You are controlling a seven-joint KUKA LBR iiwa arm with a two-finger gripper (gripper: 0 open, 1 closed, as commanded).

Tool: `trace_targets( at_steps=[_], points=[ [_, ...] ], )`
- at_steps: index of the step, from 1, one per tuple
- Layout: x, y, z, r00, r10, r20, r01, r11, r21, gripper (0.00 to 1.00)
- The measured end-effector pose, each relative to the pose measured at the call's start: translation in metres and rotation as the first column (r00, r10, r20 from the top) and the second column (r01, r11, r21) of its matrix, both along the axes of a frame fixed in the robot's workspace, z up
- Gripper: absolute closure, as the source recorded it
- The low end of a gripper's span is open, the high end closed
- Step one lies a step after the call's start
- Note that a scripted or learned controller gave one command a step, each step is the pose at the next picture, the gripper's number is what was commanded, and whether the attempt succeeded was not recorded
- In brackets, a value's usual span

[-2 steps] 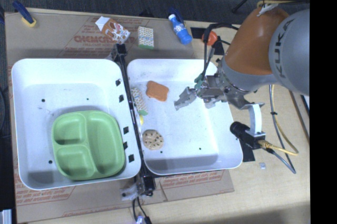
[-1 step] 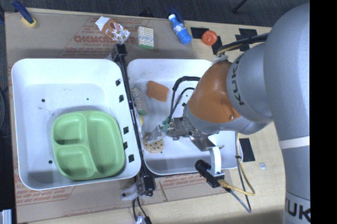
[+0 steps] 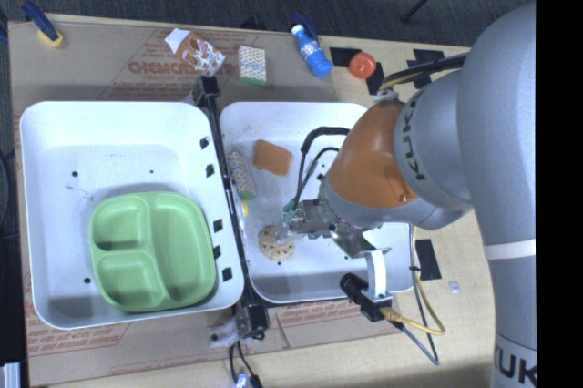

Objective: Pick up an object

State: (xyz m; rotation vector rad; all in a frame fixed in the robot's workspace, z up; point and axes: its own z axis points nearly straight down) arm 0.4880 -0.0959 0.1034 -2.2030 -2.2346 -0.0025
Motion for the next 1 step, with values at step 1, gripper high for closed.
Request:
trace_targets(
  at_steps=[1],
  points=[
    [0.0599, 0.0722, 0.0890, 1.000, -0.007, 0.002, 0.007, 1.000, -0.002, 1.00]
  ],
)
